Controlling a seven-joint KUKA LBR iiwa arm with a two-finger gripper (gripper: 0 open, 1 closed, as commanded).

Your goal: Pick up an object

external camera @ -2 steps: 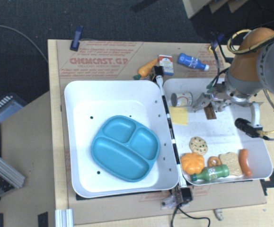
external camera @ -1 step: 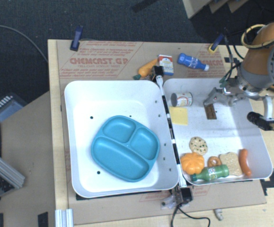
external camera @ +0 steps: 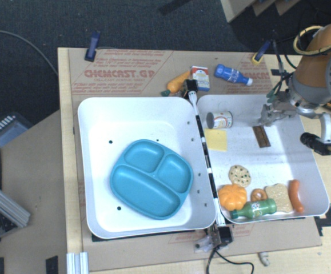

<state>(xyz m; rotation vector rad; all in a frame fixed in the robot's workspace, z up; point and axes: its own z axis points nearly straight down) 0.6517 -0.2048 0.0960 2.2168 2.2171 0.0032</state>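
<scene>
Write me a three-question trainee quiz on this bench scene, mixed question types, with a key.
1. True or false: the blue divided plate lies in the same bin as the yellow cheese slice.
2. Which thing lies closest to the gripper?
A. the brown bar
B. the green bottle
C. the cookie
3. Fill in: the blue and white bottle lies on the brown board, ______ both bins.

Key
1. False: the plate is in the left bin, the cheese in the right bin.
2. A.
3. Outside.
</scene>
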